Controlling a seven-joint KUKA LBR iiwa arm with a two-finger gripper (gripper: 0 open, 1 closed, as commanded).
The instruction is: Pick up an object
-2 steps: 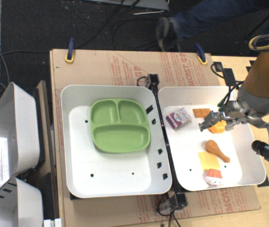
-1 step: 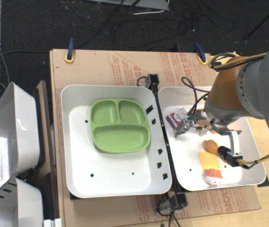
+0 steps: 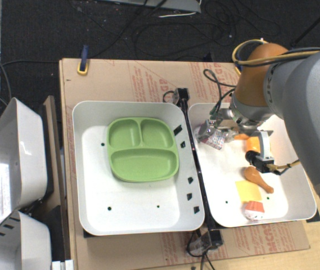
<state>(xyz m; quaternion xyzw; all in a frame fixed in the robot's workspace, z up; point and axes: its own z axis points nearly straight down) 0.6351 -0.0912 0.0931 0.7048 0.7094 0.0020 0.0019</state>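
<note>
1. The claw [image 3: 222, 129] is seen low over the right bin [image 3: 294, 210], at the bin's upper left corner, under the grey wrist with its orange band.
2. A crumpled, shiny packet [image 3: 212, 139] lies at about 7 o'clock from the claw, touching or just beside it; whether it is between the claw's tips cannot be told, nor how far the claw is parted.
3. The packet's long axis appears to run from 10 to 4 o'clock, though this is hard to judge.
4. Other candidates lie toward 4 and 5 o'clock from the claw: an orange piece [image 3: 253, 143] near, a brown drumstick-shaped toy [image 3: 257, 178] farther, a yellow block [image 3: 248, 191] farther again.
5. The packet is judged the nearest target, calling for almost no sideways travel.
6. A green tray [image 3: 143, 149] sits in the left bin [image 3: 92, 207], at 9 o'clock, well apart.
</note>
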